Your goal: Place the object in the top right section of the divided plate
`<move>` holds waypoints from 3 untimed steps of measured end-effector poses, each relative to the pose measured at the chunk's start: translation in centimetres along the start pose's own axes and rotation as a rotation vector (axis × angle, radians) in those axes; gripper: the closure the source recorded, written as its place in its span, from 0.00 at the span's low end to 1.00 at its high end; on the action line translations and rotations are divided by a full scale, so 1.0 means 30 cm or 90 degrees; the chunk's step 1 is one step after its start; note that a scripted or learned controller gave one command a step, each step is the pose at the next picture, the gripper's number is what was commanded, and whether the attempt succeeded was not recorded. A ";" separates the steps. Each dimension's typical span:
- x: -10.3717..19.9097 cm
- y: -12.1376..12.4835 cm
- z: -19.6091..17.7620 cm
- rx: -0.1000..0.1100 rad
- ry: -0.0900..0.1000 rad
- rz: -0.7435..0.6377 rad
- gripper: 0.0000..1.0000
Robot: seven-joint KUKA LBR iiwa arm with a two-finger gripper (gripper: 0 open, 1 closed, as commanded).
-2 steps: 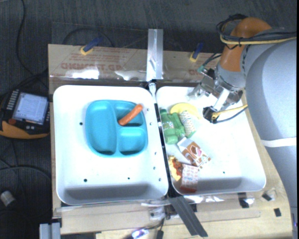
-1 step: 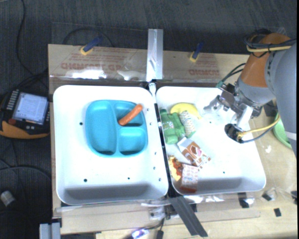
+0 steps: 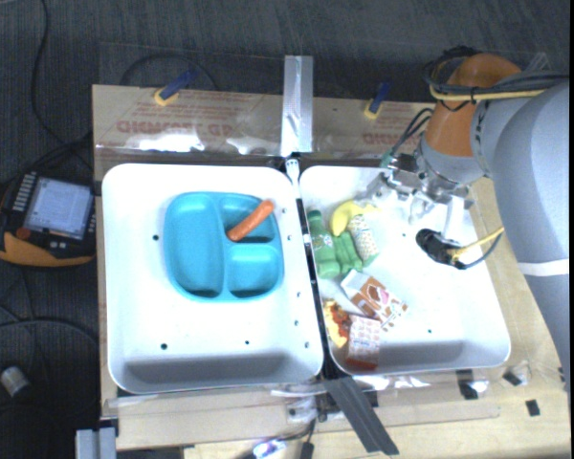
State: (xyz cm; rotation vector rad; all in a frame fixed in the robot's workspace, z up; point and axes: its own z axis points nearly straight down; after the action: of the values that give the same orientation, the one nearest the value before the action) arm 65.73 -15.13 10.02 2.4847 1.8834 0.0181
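Lying across the top right section of the blue plate (image 3: 225, 256), the carrot (image 3: 251, 220) looks already placed, one end poking over the rim. The hand (image 3: 423, 197) hangs well apart, over the other bin (image 3: 459, 323) of groceries; whether it is spread or pressed together, I cannot tell.

bench (image 3: 115, 103), two white bins (image 3: 210, 352)

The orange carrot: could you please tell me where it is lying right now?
The carrot lies in the top right section of the blue divided plate, inside the left bin, close to the rim between the two bins.
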 end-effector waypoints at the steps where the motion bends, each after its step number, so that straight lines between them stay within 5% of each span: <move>1: -0.062 0.051 0.006 0.031 0.005 0.153 0.00; 2: -0.113 0.072 -0.054 0.017 0.001 -0.034 0.00; 3: -0.090 0.069 -0.202 0.017 0.003 -0.154 0.00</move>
State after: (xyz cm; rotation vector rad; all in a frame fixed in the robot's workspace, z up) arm 66.83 -18.21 16.15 2.2554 2.1854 -0.0050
